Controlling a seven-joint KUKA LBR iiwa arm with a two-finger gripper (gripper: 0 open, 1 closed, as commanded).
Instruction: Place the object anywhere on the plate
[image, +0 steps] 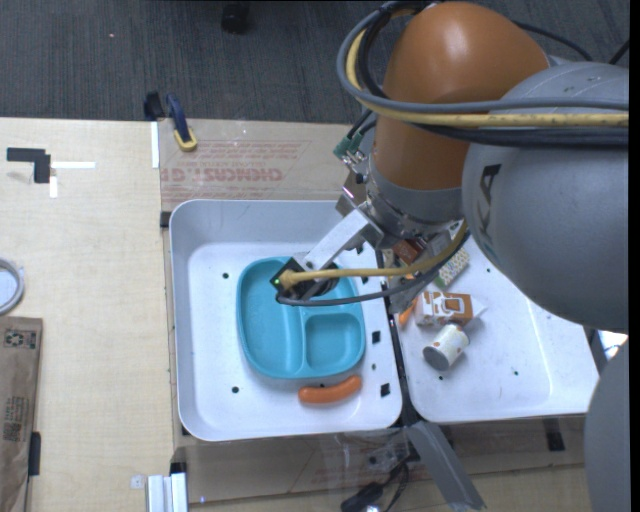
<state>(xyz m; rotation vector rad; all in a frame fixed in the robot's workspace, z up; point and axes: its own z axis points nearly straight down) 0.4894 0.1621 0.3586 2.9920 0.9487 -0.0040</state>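
Note:
A blue plate (300, 335) with several compartments lies in the left bin (200, 300). An orange sausage (330, 391) rests on the bin floor just in front of the plate's near edge. My gripper (402, 278) hangs low under the big wrist, over the divide between the two bins at the plate's right rim. The wrist hides what is beneath it. A small orange piece (404, 315) shows just below the gripper, at the right bin's left edge.
In the right bin (520, 380) lie a white cylinder (446, 346) and an orange and white carton (445, 308), close to the gripper. The arm covers that bin's far half. A cardboard sheet (240, 165) lies behind the left bin.

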